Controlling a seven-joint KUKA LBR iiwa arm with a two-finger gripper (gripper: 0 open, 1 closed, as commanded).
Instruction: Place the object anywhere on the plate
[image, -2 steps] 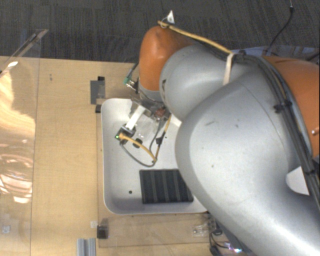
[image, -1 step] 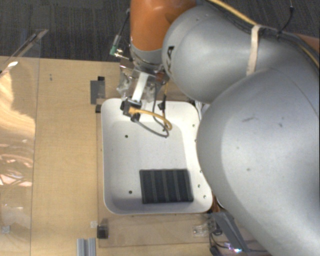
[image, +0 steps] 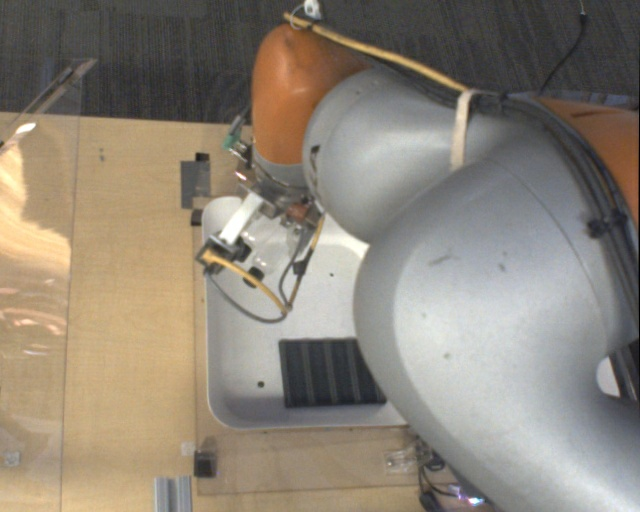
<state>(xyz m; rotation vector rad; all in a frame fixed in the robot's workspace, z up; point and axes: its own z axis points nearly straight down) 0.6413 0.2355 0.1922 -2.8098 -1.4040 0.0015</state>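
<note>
— What is being shown?
— A grey arm is being stretched from the right over a white bin. A black ribbed slab is being cradled in the bin's near part.
— And the gripper?
— It is being hung over the bin's far left corner. Whether it is spread or pressed together cannot be told.

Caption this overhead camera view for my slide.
Grey robot arm leans over a shallow white bin containing a flat black ribbed rectangle.
</note>
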